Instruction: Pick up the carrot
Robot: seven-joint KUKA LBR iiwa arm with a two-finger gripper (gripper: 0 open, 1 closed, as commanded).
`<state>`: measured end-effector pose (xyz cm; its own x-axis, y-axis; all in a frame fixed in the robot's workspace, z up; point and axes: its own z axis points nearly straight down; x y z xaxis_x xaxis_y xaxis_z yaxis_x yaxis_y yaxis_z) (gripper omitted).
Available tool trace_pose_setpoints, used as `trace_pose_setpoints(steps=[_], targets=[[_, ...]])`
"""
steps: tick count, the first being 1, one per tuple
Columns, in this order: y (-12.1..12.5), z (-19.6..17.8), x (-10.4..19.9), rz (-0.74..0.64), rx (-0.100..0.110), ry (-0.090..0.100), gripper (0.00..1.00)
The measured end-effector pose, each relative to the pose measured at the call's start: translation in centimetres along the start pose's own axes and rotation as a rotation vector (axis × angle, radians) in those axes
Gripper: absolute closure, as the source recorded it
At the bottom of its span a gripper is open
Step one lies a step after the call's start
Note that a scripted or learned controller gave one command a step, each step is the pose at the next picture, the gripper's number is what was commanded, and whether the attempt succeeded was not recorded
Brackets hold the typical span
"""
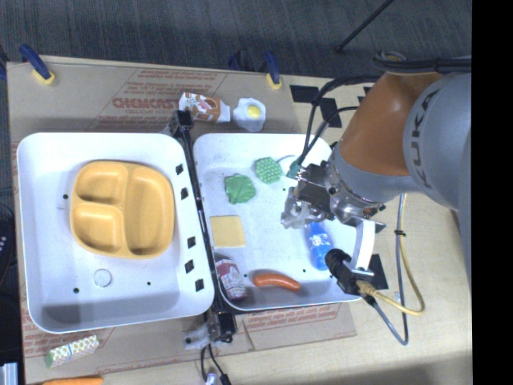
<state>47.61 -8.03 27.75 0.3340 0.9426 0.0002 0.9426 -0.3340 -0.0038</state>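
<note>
The carrot (275, 280), an orange-red stick, lies flat near the front wall of the right bin (264, 147), just right of a small can (229, 276). My gripper (298, 212) hangs over the right part of that bin, behind and a little right of the carrot and well apart from it. It sits just above a blue bottle (319, 245) lying on the bin floor. The wrist hides the gripper's tips.
A yellow cheese slice (228, 231), a green leafy piece (239, 188) and a green dotted piece (268, 169) lie in the right bin. The left bin (32, 239) holds a yellow divided plate (123, 208). A small carton (200, 107) and an egg-like toy (250, 112) sit behind the bins.
</note>
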Motion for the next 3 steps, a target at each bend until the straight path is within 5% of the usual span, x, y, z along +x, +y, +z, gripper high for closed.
trace_pose_setpoints(steps=[1, 2, 3], targets=[[-1.4, 8.7, 6.3, 0.359, 0.005, 0.0, 1.0], [-4.6, 8.7, 13.0, 0.577, 0.002, 0.0, 1.0], [-4.0, -3.8, 11.2, 0.498, 0.0, 0.0, 1.0]])
